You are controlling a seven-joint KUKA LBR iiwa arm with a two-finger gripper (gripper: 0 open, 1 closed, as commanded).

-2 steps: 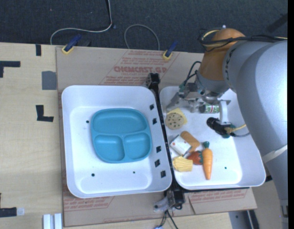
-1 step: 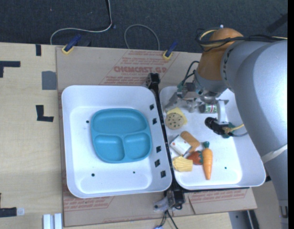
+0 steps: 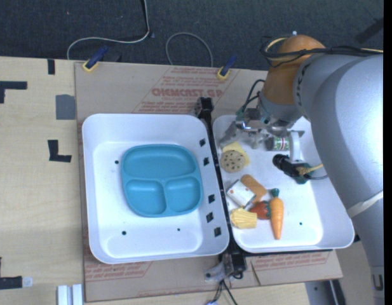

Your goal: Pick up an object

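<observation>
Camera view: gripper half hidden under wrist above cookie; grip state unclear.

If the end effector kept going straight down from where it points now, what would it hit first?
Probably the bare floor of the right bin, near its upper end. The end effector hangs just right of the round cookie, which lies slightly off that line, though depth is hard to judge from this slanted view.

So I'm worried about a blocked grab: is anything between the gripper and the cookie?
Nothing visible. The gripper hangs just above the cookie in the right bin; other toys lie further down.
</observation>
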